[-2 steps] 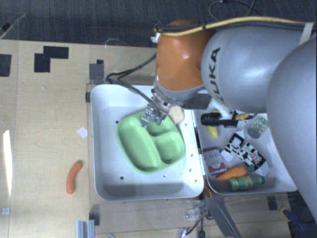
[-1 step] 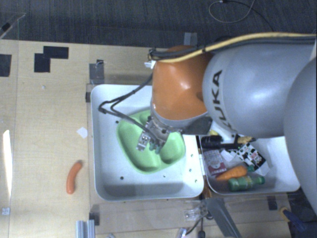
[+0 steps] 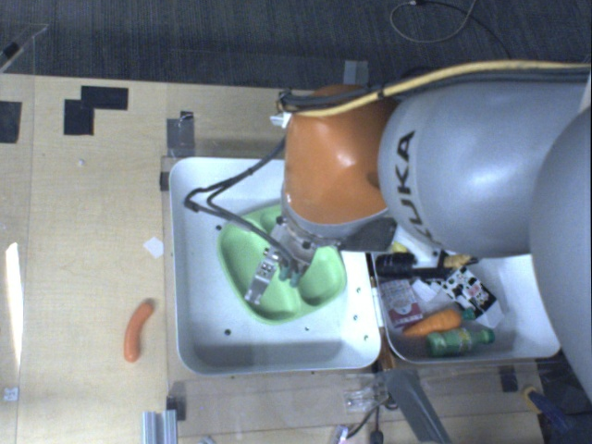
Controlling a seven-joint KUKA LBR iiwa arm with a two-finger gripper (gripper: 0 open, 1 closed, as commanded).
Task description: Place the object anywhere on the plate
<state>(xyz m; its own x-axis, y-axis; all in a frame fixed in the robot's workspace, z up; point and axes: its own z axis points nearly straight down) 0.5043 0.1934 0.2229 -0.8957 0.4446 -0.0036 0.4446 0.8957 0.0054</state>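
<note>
A green plate (image 3: 242, 248) lies in the left white bin (image 3: 199, 331). My gripper (image 3: 274, 278) hangs over the plate's middle, below the orange wrist band. Its grey fingers (image 3: 261, 280) point down toward the plate. No object shows between them from this angle. The arm hides the plate's upper right part.
The right bin (image 3: 518, 336) holds an orange carrot (image 3: 435, 322), a green can (image 3: 460, 341), a red-and-white packet (image 3: 400, 302) and a black-and-white patterned item (image 3: 467, 289). An orange sausage (image 3: 138, 329) lies on the bench left of the bins. Black cables (image 3: 217, 192) loop over the left bin.
</note>
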